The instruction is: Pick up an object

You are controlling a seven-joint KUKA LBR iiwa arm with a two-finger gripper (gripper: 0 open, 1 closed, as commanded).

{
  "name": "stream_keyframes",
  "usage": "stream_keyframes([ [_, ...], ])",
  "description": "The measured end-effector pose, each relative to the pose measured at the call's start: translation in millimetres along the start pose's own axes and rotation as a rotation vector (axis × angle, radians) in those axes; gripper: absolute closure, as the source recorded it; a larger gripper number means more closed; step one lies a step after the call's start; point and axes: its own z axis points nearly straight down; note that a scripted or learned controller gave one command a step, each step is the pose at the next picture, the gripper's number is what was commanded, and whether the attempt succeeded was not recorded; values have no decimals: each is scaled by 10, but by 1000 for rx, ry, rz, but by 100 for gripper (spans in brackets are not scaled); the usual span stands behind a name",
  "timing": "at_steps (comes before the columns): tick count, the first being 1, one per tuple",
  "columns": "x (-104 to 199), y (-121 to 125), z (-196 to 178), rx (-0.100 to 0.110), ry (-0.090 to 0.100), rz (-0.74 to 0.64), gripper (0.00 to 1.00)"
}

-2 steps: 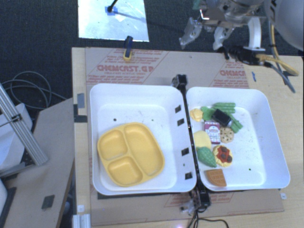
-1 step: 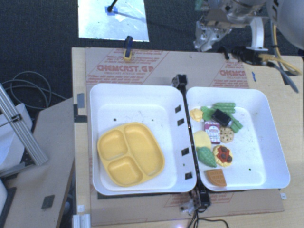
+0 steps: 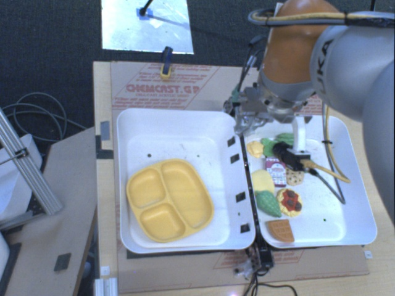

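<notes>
— Step in hand?
— Approach, by the look of it. Hovering with the gripper [image 3: 242,122] over the far left corner of the right bin [image 3: 358,190], hard by the ridge shared with the left bin [image 3: 179,125]. Nothing lifted yet.
— Claw wide or narrow?
— Cannot tell from this slant. Nothing seen held in it, at any rate.
— And something to pick?
— Plenty, all in the right bin, huddled along its left side. Nearest the gripper, a yellow piece [image 3: 255,148] just beside a green piece [image 3: 270,145]. Then a small red-and-white box [image 3: 275,169], a biscuit [image 3: 295,178], a pale yellow wedge [image 3: 261,180], a green leaf [image 3: 267,203] and a toy pizza [image 3: 290,201]. Lastly an orange cracker [image 3: 281,230], lying apart at the near edge. Just a yellow divided plate [image 3: 170,199] on the left.
— Next move?
— Probably settle on one target, centre above it, then go straight down. Worth minding the crowding: easy to nudge a neighbour or close on two at once. Cracker perhaps the cleaner choice, though flat and hard to get under.
</notes>
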Motion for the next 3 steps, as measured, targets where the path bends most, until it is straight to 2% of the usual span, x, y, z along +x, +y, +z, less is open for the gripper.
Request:
stream_keyframes([
  [1, -562, -1103, -560, -20, 1, 5, 100],
  [2, -7, -1213, 781, -8, 3, -7, 100],
  [3, -40, -1191, 714, -19, 2, -1, 0],
])
